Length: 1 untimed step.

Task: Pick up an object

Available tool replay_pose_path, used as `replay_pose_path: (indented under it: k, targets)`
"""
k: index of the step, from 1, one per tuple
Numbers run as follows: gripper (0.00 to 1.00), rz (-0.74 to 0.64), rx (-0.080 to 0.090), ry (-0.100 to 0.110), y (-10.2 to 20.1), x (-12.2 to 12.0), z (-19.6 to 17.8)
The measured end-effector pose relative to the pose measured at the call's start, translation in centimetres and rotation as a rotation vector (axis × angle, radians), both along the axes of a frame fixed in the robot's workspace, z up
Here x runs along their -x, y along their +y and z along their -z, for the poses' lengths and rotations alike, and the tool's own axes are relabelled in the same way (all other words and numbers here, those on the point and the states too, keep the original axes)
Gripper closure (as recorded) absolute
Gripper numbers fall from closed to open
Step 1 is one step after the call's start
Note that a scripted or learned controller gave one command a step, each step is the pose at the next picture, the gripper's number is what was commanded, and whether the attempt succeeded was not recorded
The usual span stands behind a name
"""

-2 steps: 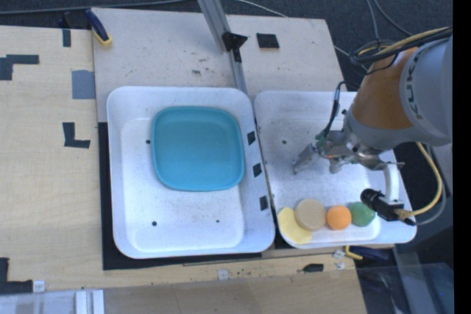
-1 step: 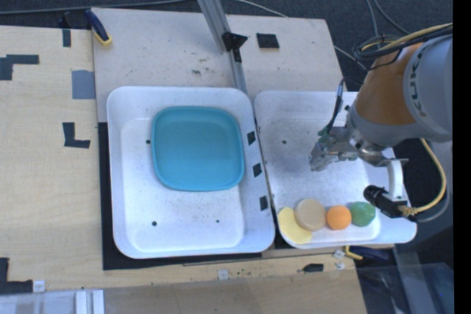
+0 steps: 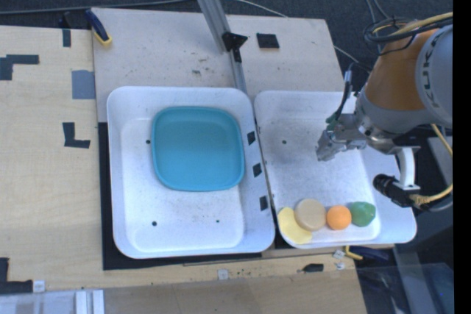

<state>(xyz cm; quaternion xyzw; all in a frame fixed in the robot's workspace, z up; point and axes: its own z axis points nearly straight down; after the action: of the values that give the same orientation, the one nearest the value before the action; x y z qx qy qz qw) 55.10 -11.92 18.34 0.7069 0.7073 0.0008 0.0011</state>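
My gripper (image 3: 329, 148) hangs over the middle of the right bin (image 3: 294, 125), its tips above bare bin floor with nothing between them. Along that bin's near edge lie a yellow piece (image 3: 287, 228), a tan round disc (image 3: 310, 215) resting partly on it, an orange ball (image 3: 338, 218) and a green object (image 3: 362, 213). They sit well below the gripper in the view, apart from it. A blue square plate (image 3: 197, 147) lies in the left bin (image 3: 129, 180).
A slanted metal bar (image 3: 213, 7) runs from the top down to the divide between the bins. Black clips (image 3: 255, 169) sit along that divide. Cables lie on the dark floor at the top right. The right bin's upper half is bare floor.
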Motion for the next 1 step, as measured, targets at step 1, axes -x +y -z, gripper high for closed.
replay_pose_path:
  k: [1]
  targets:
    - [1.0,0.0,0.0,0.001,0.01,-0.03,-3.51]
